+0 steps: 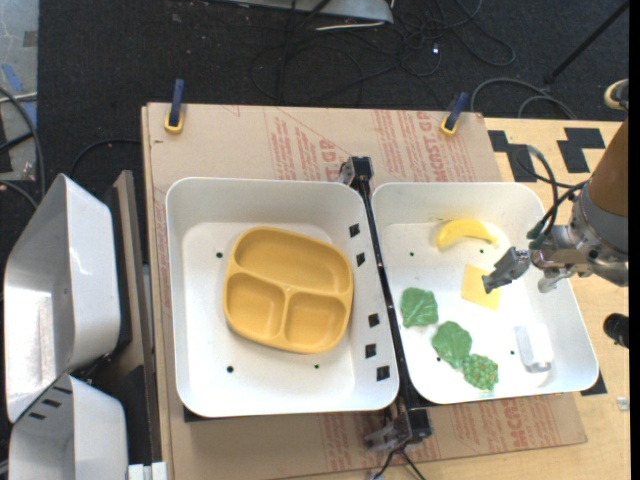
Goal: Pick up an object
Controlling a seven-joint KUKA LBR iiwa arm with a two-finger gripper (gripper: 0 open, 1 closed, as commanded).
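Green leaf pieces point(452, 342): three; yellow banana point(467, 232): one; tray point(288, 289): one

Even, bright overhead illumination across the centre of the frame. The two white bins point(380, 298) reflect strongly and approach overexposure along their rims, though no hard glare spot forms. Shadows are soft and short, lying close beneath the yellow tray point(288, 288) and the small items at right. The dark floor point(300, 58) in the upper frame stays dim. Focus is moderately sharp throughout; fine detail appears slightly grainy, and the gripper point(505, 270) looks faintly soft.
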